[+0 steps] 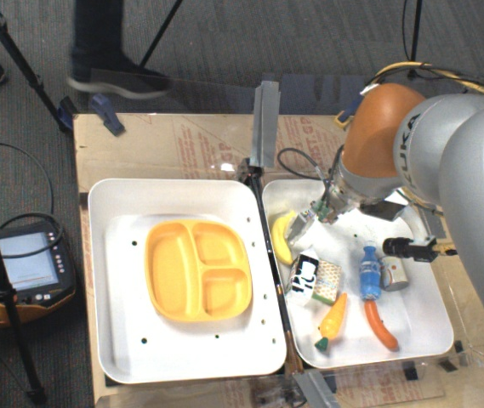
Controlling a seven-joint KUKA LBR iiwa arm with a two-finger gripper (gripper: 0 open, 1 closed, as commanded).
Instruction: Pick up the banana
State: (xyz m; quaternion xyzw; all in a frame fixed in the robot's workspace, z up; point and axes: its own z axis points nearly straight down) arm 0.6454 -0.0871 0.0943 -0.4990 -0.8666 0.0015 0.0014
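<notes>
Lowest in the frame, in the right bin (433, 334), a carrot (333, 316) lies tilted beside a reddish-orange sausage-shaped piece (379, 325). Just above them sit a blue bottle (369, 272), a small metallic can (394, 275), and a black-and-white carton (304, 274) touching a speckled packet (327, 280). Along this bin's left wall, mid-frame, lies the banana (281, 238), curved and yellow. At its upper right edge the gripper (303, 223) is down, fingers spread on either side of nothing, one tip touching or just beside the fruit; which, I cannot tell. At left, the other bin (114, 202) carries a yellow divided tray (198, 269). A teach pendant (20, 267) rests at the far left.
</notes>
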